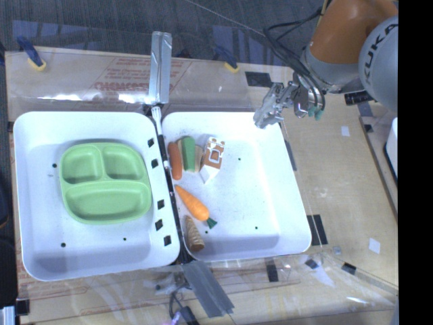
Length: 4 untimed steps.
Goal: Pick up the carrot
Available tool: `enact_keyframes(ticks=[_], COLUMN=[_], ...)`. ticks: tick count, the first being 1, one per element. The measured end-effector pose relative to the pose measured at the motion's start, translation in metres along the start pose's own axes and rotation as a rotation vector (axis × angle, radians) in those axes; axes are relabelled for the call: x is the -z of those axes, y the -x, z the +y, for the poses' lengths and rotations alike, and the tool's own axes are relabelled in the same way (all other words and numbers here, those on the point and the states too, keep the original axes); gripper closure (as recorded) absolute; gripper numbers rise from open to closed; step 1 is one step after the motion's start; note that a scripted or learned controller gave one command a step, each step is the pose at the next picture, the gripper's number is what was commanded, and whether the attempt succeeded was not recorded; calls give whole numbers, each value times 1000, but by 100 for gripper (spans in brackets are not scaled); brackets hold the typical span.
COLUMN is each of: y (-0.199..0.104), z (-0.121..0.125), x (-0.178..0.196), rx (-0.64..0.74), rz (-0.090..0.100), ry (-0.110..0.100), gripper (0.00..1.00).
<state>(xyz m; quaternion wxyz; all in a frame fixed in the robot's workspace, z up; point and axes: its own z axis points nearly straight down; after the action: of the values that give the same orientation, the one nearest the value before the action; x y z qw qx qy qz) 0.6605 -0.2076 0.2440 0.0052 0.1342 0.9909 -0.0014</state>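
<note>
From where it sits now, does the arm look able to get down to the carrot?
Probably yes. The carrot lies uncovered in the right bin, close to the left wall and a brown item, which might crowd the pincer, now above the bin's far right corner.

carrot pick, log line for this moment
arm: gripper above right bin's far rim | carrot: lying in right bin, untouched | grasp: none

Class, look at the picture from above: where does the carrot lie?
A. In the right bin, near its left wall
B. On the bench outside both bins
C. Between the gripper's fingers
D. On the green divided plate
A: the carrot lies on the floor of the right bin, close to its left wall, apart from the gripper at the bin's far right corner.
</note>
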Motion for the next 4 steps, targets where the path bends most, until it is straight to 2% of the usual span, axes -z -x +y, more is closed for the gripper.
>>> enact_keyframes(ticks=[4], y=[6], z=[2], x=[36], rx=[13], rz=[-15], ry=[-3], gripper=[100])
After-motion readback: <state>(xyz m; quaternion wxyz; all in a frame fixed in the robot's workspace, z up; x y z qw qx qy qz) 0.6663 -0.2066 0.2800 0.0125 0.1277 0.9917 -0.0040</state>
